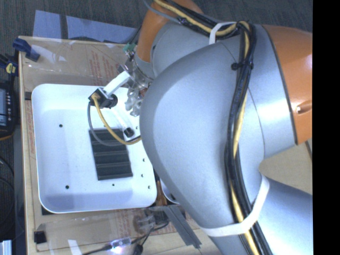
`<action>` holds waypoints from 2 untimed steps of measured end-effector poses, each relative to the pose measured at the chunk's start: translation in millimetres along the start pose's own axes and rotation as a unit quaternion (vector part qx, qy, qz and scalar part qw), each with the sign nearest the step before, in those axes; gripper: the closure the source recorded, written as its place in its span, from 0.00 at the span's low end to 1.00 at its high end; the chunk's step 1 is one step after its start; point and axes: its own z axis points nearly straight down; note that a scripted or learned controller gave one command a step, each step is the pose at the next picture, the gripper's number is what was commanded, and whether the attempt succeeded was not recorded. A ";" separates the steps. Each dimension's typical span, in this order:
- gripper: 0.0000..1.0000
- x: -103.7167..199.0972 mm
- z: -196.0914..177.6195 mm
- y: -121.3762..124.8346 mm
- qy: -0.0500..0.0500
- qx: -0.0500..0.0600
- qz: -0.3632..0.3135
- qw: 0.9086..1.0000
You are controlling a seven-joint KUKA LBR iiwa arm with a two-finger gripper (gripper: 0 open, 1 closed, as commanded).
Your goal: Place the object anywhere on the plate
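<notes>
A dark ribbed rectangular object (111, 154) lies flat on the floor of the left white bin (53, 142), toward its right side. My gripper (134, 95) hangs over the bin's upper right corner, just above and right of that object, with a white bracket and a looping yellow and black cable (109, 129) beside it. The large grey arm (212, 132) covers the right bin and whatever lies in it. A small white curved edge (162, 193) peeks out below the arm; I cannot tell whether it belongs to a plate.
The arm's grey body and orange band (289, 84) take up the right half of the view. Taped cardboard (79, 57) surrounds the bin. Clamps and cables (149, 222) lie along the lower edge, and black equipment (8, 110) sits at far left.
</notes>
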 end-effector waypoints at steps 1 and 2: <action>1.00 39.0 2.2 -50.6 0.001 -0.001 -0.124 0.992; 1.00 52.2 -82.1 -97.6 0.002 -0.002 -0.236 0.972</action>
